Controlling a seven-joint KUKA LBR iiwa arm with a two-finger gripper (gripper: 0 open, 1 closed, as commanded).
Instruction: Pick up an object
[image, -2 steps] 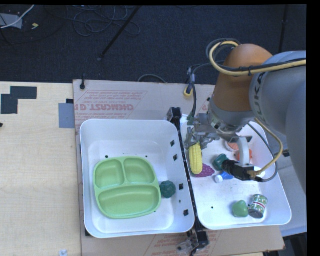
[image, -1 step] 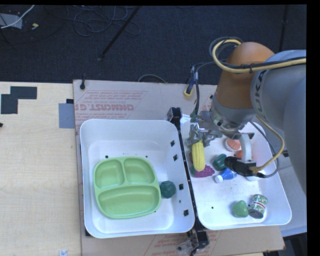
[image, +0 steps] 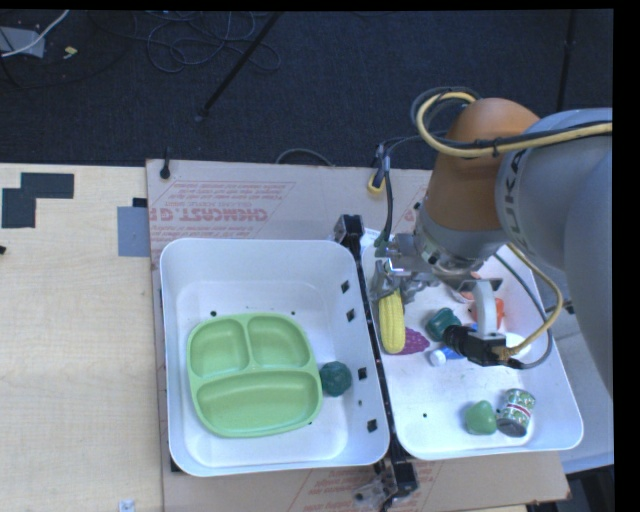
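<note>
In the right bin (image: 560, 425), a yellow corn cob (image: 392, 324) lies upright along the left wall. My gripper (image: 392, 283) hangs right over the cob's top end, touching or nearly touching it. The orange-banded wrist (image: 480, 150) hides what lies behind it. Close by on the right are a teal piece (image: 441, 324), a purple scrap (image: 416, 343) and a small blue and white item (image: 448, 353). A green lump (image: 481, 417) and a small tin can (image: 516, 412) sit at the front right of this bin.
The left bin (image: 200, 270) holds a light green divided plate (image: 255, 375) and a dark green ball (image: 335, 378) beside it. A black divider with clips (image: 362, 330) runs between the bins. An orange and white item (image: 487, 305) lies under the arm's cable.
</note>
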